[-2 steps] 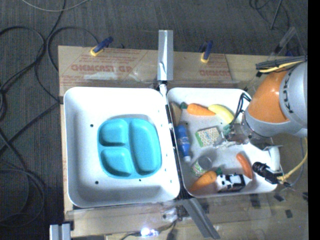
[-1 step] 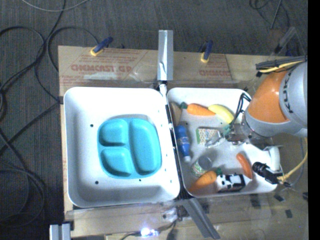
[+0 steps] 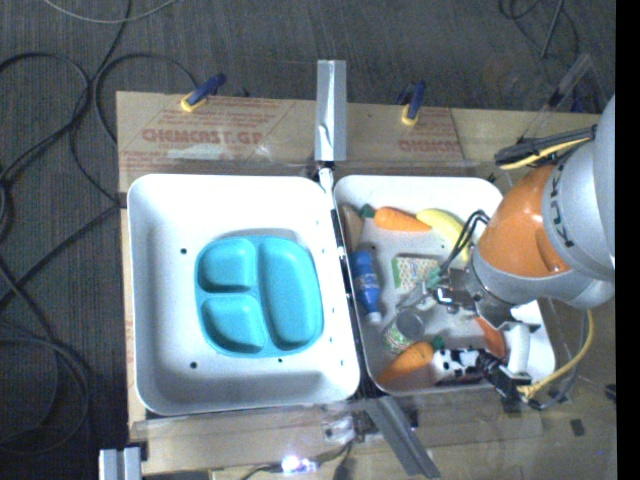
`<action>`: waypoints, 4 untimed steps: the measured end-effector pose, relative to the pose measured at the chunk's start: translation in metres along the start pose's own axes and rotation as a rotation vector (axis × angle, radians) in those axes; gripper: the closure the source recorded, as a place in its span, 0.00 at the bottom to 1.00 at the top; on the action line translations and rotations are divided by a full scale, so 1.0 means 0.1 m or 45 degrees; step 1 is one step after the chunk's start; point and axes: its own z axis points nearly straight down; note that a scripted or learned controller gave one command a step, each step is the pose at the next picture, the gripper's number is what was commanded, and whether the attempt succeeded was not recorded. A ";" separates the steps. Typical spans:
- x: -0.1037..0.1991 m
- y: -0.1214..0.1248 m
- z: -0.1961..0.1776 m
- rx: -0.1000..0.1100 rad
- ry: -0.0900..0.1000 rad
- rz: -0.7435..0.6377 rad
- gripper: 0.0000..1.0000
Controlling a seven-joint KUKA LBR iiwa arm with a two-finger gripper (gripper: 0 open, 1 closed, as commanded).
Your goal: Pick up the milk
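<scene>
The milk [image 3: 458,364], a cow-patterned carton, lies unlifted at the right bin's [image 3: 520,353] front edge beside a carrot [image 3: 410,360], while the gripper [image 3: 462,306] hovers just above it, its grip state unclear.

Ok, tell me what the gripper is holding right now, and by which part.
Cannot be told: the gripper sits low in the right bin among the clutter, above the milk.

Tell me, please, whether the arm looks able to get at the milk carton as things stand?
Probably yes: the milk carton lies uncovered near the right bin's front wall, right beside the arm's wrist, though carrots crowd its left side.
</scene>
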 end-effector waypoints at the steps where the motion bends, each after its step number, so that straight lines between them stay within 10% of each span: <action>1: 0.08 0.21 -0.61 0.028 -0.003 0.484 0.00; 2: -0.20 0.08 0.01 0.014 0.005 0.537 0.00; 3: -0.20 0.08 -0.08 0.014 0.002 0.536 1.00; 4: -0.20 0.08 -0.08 0.014 0.002 0.536 0.00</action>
